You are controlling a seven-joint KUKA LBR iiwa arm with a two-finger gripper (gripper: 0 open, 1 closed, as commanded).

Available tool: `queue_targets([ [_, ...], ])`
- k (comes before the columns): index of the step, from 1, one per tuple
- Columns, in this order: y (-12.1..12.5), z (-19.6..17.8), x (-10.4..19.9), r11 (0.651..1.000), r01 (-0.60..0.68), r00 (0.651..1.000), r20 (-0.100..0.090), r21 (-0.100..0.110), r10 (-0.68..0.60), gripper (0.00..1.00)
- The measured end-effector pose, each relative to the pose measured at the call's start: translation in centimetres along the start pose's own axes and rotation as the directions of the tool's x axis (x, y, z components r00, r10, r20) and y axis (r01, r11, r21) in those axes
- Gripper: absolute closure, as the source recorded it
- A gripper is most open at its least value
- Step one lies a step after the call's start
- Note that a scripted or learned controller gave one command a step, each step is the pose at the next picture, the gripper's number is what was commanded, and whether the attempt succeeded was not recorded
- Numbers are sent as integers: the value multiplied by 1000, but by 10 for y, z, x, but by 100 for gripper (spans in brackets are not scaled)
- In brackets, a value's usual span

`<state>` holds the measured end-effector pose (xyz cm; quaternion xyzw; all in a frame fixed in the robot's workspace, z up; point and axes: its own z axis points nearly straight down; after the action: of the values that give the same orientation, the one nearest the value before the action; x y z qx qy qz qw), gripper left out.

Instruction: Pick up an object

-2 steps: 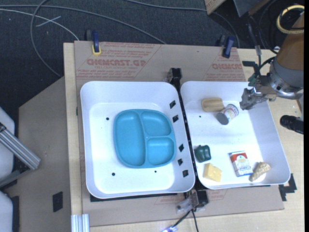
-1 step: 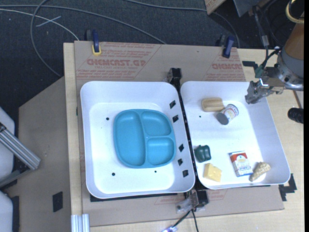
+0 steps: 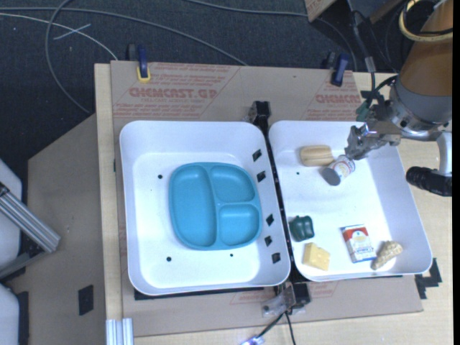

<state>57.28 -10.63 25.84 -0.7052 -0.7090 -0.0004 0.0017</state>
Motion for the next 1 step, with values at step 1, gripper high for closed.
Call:
queue_targets([
  [1,-20,3,58,1000,0,1000,0,2,0,100],
])
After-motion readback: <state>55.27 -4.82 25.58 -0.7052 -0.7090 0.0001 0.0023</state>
